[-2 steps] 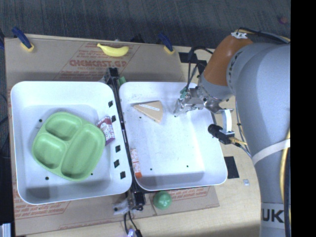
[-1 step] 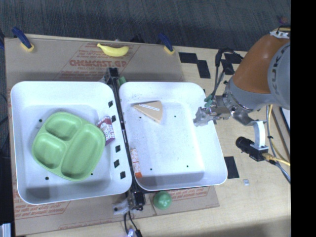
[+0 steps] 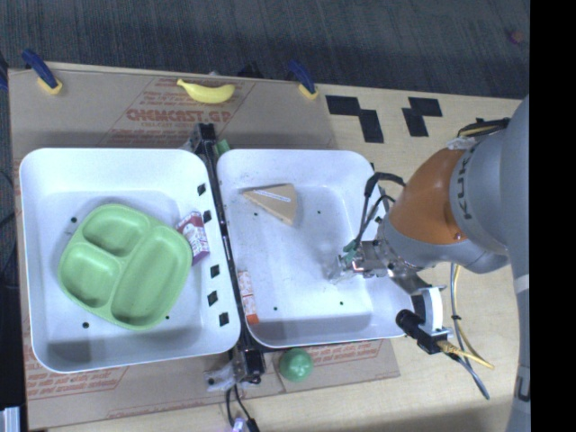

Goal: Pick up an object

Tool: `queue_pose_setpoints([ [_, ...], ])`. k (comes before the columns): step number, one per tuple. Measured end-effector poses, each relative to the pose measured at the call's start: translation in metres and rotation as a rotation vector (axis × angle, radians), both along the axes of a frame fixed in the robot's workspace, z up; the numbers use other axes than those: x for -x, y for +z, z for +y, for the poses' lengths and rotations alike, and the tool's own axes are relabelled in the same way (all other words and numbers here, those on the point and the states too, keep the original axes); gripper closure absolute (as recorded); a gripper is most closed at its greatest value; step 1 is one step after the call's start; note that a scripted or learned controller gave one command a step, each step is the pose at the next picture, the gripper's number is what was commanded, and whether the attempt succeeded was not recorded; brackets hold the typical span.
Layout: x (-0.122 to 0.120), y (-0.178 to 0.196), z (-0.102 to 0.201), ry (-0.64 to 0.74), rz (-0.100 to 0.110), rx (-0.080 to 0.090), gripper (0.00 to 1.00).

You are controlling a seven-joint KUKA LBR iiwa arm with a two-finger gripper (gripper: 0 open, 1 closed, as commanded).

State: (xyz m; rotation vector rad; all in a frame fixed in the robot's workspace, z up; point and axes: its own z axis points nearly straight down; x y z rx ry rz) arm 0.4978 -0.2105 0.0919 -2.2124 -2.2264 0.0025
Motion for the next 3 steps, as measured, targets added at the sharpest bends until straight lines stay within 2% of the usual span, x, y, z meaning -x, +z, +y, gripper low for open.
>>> queue_pose_setpoints([
  [1, 0.020, 0.120, -0.001, -0.002, -0.005, 0.003, 1.00],
  [2, 0.022, 0.041, 0.000, 0.000, 0.001, 0.000, 1.00],
  [3, 0.021, 0.052, 0.000, 0.005, 0.000, 0.001, 1.00],
])
